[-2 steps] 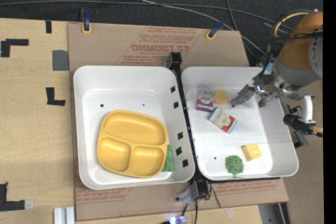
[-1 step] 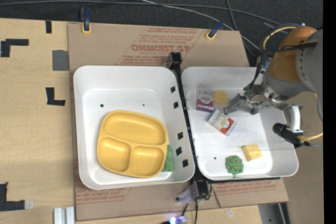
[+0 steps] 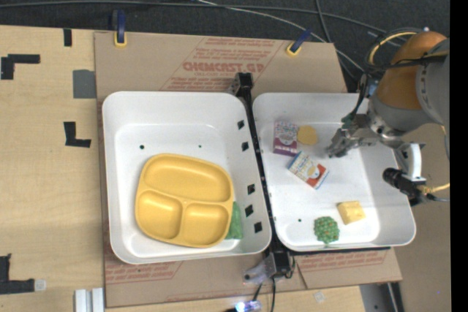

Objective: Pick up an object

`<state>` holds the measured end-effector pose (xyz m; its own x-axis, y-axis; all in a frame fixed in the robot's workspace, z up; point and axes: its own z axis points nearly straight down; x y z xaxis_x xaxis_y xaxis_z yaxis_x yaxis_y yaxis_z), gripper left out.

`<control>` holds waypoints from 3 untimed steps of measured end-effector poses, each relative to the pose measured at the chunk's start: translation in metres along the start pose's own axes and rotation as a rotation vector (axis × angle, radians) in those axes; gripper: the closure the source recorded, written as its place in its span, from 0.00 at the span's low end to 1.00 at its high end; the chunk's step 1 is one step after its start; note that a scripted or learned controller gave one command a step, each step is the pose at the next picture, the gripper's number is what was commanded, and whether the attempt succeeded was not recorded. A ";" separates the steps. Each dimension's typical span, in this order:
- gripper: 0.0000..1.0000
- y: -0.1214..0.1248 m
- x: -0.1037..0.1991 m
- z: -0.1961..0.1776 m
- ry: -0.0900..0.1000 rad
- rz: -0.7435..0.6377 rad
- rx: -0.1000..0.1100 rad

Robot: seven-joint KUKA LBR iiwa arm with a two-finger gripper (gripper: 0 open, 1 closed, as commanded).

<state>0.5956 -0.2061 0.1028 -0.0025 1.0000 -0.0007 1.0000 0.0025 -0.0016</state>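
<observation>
My gripper point(image 3: 341, 145) hangs low over the right bin point(image 3: 380, 230), near its right middle, with nothing visibly between its tips. To its left lie a small yellow round piece point(image 3: 308, 135), a purple-and-white packet point(image 3: 285, 137) and a white packet with red and blue print point(image 3: 308, 170). Toward the bin's front sit a yellow block point(image 3: 351, 212) and a green broccoli-like piece point(image 3: 326, 229).
The left bin point(image 3: 121, 113) holds a yellow divided tray point(image 3: 184, 199) with a green item point(image 3: 235, 221) wedged at its right edge. A black divider point(image 3: 252, 150) runs between the bins. Cables cross the dark floor behind the bench.
</observation>
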 end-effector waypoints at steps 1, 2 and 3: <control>1.00 -0.008 0.004 -0.057 0.000 0.002 -0.003; 1.00 -0.006 0.002 -0.100 -0.001 0.001 -0.005; 1.00 -0.006 0.003 -0.101 0.001 0.001 -0.002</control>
<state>0.5899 -0.2032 0.2035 -0.0012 1.0000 -0.0001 1.0000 0.0012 0.0000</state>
